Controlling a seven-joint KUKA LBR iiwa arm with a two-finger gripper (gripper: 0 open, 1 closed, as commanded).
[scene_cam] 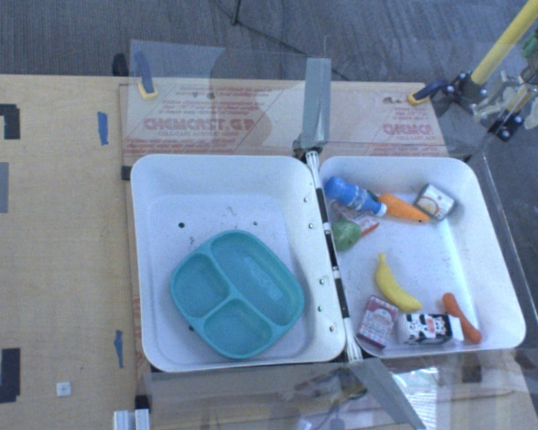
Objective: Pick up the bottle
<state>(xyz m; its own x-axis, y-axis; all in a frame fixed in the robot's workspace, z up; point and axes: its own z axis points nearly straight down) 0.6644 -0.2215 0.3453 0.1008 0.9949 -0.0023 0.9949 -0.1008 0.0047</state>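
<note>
The bottle (352, 197) lies on its side in the back left corner of the right bin (450, 256). It has a blue cap end pointing to the back left and a clear body. An orange carrot (403, 208) touches its right end, and a green item (345, 234) lies just in front of it against the divider wall.
The right bin also holds a small can (436, 202), a banana (394, 284), a pink packet (377, 322), a cow-print carton (428, 328) and a red-orange carrot (462, 318). A teal divided plate (238, 293) lies in the left bin (215, 195). A yellow pole with a clamp (498, 56) stands at the back right.
</note>
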